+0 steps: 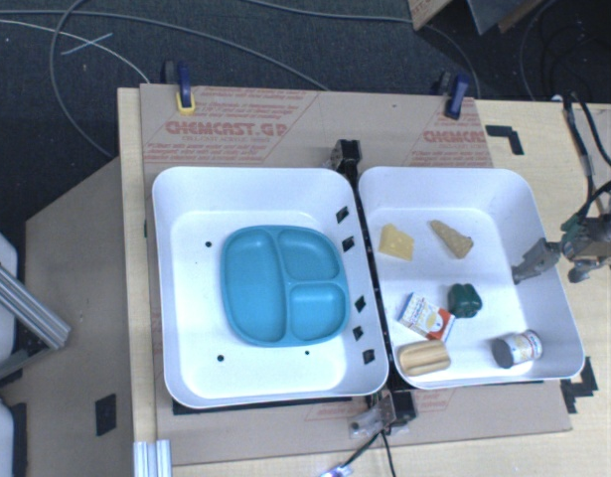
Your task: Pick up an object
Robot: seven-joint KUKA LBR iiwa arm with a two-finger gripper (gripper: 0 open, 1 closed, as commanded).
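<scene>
The right bin holds several small objects. A flat yellow wedge and a tan wedge lie toward its back. A dark green object sits mid-bin, beside a small white and red carton. A tan roll lies at the front edge, with a grey can on its side at the front right. My gripper hangs over the bin's right rim, open, with nothing between its fingers. It is right of the green object and above the can.
The left bin holds a blue divided plate. A black divider with clips runs between the bins. Clamps pin the cardboard base at the back. Cables hang at the right edge.
</scene>
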